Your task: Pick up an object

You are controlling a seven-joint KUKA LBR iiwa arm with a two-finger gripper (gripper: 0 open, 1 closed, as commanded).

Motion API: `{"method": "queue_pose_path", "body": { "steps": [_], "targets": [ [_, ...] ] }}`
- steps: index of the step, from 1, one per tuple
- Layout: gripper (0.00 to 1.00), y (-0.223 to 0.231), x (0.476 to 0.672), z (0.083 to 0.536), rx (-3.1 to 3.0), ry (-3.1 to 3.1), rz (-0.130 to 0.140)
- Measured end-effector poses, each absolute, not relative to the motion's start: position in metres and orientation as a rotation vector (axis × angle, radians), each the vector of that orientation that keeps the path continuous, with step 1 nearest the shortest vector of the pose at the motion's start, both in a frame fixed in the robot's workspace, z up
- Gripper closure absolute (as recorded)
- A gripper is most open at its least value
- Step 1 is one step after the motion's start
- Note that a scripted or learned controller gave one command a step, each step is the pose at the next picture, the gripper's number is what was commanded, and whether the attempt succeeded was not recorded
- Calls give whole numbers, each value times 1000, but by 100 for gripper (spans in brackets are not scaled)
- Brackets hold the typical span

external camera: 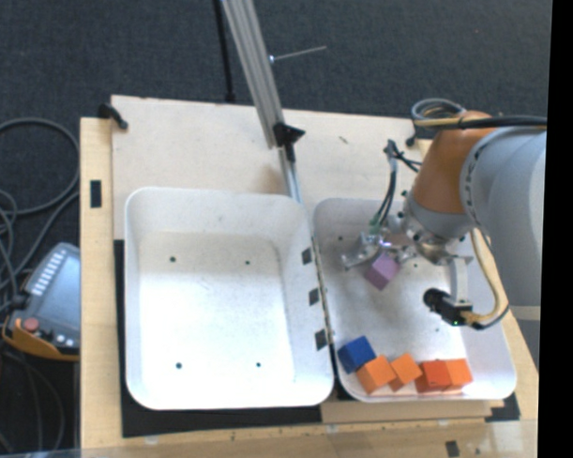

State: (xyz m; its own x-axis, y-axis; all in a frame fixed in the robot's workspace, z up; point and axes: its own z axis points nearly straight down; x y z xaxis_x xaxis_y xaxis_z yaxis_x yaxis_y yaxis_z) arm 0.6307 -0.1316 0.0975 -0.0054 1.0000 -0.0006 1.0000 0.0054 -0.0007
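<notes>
Robot arm reaching into the right white bin (507, 367) on a wooden worktop (196, 145).
The end effector (372, 255) sits over a small purple cube (383, 271) at the bin's ten o'clock; its grip cannot be told. Judged mid-grasp; lifting straight up comes next.

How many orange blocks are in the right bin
4, in a row along the near edge of the right bin: one beside the blue block, then and. The arm may hide others.
</notes>
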Motion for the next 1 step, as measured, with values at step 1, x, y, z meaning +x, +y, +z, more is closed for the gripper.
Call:
{"method": "queue_pose_path", "body": {
  "steps": [1],
  "targets": [
    [0,-148,632,169,-2227,-2228,-6]
  ]
}}
